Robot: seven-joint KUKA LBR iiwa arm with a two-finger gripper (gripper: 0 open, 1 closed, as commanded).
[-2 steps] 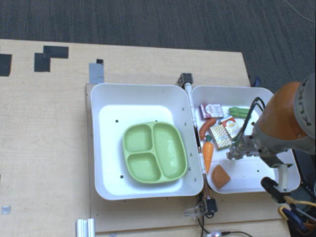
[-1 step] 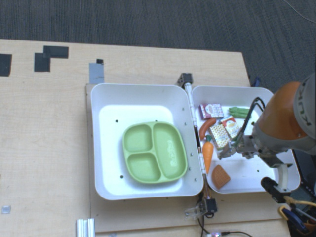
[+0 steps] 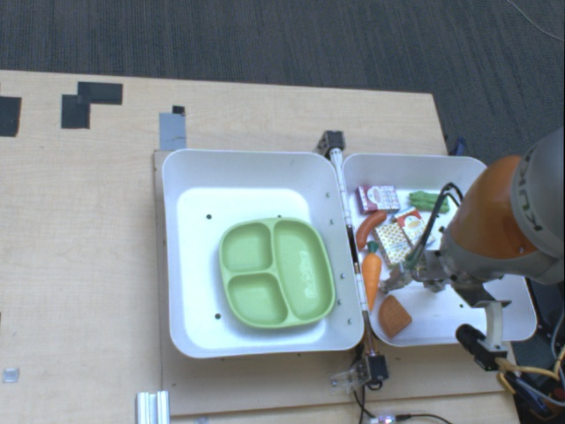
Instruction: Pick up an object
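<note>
- Nearest the camera, the grey arm (image 3: 521,210) with its orange band reaches in from the right and hangs over the right bin (image 3: 521,321).
- Its gripper (image 3: 408,276) sits low over the bin's middle, by the checked packet; whether it is wide, narrow or holding anything cannot be told, as the wrist covers it.
- Just left of the gripper, an orange carrot (image 3: 371,276) lies along the bin's left wall, pointing toward the near edge.
- Below the carrot, a rounded orange-brown piece (image 3: 394,316) rests near the bin's front corner.
- Above the carrot, a small red sausage-like item (image 3: 369,225) lies at a slant, touching a checked packet (image 3: 394,241).
- Farther back, a pink-and-white packet (image 3: 380,197) lies near the bin's far wall, with a green item (image 3: 427,200) to its right, partly covered by a black cable.
- Beside it, the left bin (image 3: 190,237) holds a pale green divided plate (image 3: 278,272) with three compartments, lying flat.
- Both bins stand side by side on the light wooden tabletop (image 3: 79,263), which carries dark square marks at its far left.
</note>
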